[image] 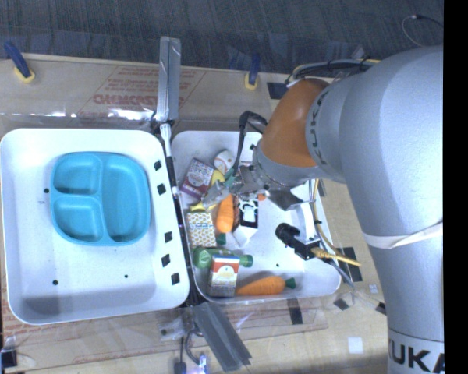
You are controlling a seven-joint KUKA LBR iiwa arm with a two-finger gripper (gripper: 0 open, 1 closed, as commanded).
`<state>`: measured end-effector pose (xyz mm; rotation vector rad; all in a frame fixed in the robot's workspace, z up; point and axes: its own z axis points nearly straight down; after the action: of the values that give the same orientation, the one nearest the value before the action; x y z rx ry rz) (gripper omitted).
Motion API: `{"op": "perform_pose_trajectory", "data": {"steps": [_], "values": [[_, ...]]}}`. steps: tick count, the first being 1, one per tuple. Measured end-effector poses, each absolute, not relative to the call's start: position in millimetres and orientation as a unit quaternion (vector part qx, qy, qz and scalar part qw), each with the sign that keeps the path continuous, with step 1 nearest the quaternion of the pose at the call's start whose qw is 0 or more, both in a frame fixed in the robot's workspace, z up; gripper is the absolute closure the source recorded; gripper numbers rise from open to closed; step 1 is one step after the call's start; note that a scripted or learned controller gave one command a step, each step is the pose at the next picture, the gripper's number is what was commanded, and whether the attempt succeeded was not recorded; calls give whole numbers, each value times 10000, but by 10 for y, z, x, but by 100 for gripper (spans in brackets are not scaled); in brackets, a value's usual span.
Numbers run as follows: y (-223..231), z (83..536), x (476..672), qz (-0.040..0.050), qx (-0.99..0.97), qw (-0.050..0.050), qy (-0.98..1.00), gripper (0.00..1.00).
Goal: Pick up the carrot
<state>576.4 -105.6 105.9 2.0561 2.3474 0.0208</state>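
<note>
Two carrots lie in the right bin. One orange carrot stands roughly on end in the middle of the clutter. A second carrot lies flat along the bin's near wall, its green stub pointing right. My gripper is down in the bin just right of the first carrot, close to or touching it. The wrist and its orange band hide most of it. I cannot tell whether the carrot is between its tips.
Around the carrots lie a dark red packet, a checkered box, a green bottle and a small carton. The left bin holds a blue divided plate. The arm covers the right bin's right side.
</note>
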Motion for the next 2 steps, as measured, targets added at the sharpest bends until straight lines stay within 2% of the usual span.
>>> {"op": "perform_pose_trajectory", "data": {"steps": [1,2], "values": [[-1035,1068,5514,99,6254,192,7800,0],[-1026,1061,5525,68,5903,177,8070,0]]}}
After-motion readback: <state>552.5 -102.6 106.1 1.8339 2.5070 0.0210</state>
